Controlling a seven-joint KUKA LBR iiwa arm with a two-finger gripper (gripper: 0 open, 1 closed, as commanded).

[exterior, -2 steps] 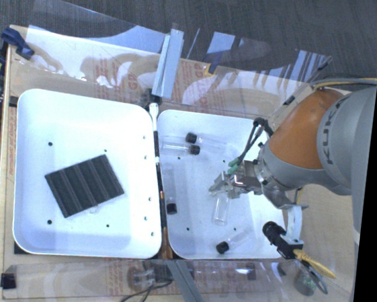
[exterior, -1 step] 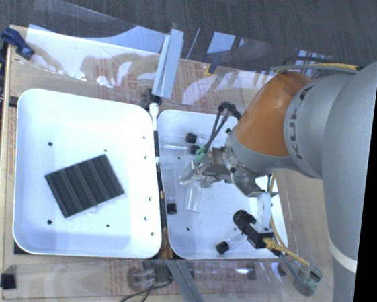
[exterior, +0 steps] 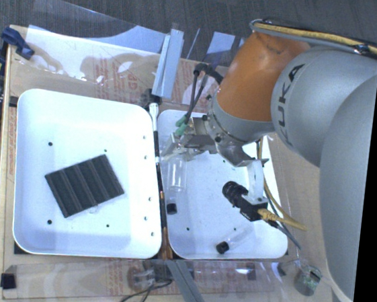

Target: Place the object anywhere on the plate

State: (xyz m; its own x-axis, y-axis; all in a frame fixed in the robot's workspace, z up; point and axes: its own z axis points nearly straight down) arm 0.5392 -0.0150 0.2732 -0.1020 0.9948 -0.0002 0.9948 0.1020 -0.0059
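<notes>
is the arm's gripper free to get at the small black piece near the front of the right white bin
Probably yes. The small black piece lies in the open on the right white bin's floor, nothing over it, and the gripper hangs over the same bin's far left part.

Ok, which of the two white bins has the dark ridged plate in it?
The left bin. The dark ridged plate lies flat and slantwise on its floor. The right bin, under the arm, holds a few small items instead.
</notes>
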